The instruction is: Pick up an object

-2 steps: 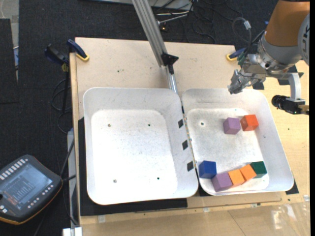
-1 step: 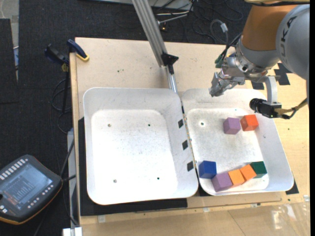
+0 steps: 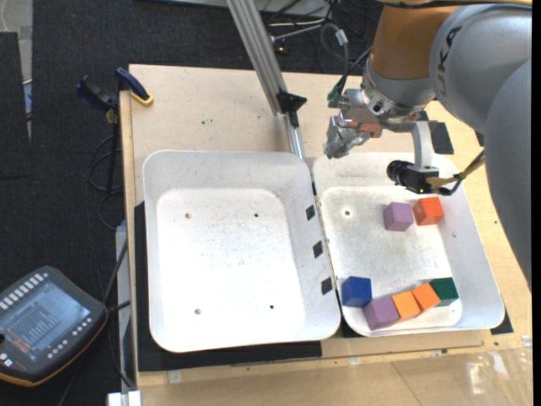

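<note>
Even, bright overhead light; white bins [image 3: 228, 252] below and left of the gripper [image 3: 338, 146] are near blown out. Shadows soft. Gripper slightly blurred, blocks [image 3: 397, 216] sharp. Floor dark.

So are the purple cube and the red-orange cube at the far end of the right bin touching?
Touching, as far as the camera view shows: the purple cube and the red-orange cube sit side by side with no white bin floor visible between them.

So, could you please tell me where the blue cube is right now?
In the camera view, the blue cube sits in the right bin, near its front left corner, right beside a purple block that starts a row with an orange block.
</note>
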You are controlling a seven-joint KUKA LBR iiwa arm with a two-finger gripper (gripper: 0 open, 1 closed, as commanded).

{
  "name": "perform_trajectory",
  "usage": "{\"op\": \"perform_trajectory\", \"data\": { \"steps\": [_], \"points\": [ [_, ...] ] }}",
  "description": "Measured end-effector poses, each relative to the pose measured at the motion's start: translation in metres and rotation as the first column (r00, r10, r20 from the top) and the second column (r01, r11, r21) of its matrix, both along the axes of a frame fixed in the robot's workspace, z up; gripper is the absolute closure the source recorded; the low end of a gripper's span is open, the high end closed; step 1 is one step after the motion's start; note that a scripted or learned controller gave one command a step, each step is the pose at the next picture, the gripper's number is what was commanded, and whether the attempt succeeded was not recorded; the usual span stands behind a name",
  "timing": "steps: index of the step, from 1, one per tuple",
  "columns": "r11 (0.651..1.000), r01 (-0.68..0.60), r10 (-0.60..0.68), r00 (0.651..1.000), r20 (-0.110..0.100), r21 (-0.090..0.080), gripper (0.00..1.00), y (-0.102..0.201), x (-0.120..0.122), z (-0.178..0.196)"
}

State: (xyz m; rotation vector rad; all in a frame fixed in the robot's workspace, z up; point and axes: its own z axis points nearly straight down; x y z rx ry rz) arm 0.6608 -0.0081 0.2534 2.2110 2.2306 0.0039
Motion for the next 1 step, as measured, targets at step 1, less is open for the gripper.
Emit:
{"op": "perform_trajectory", "data": {
  "steps": [1],
  "points": [
    [1.0, 0.0, 0.0, 1.0, 0.0, 0.0, 1.0, 0.0562, 0.0058, 0.0042]
  ]
}}
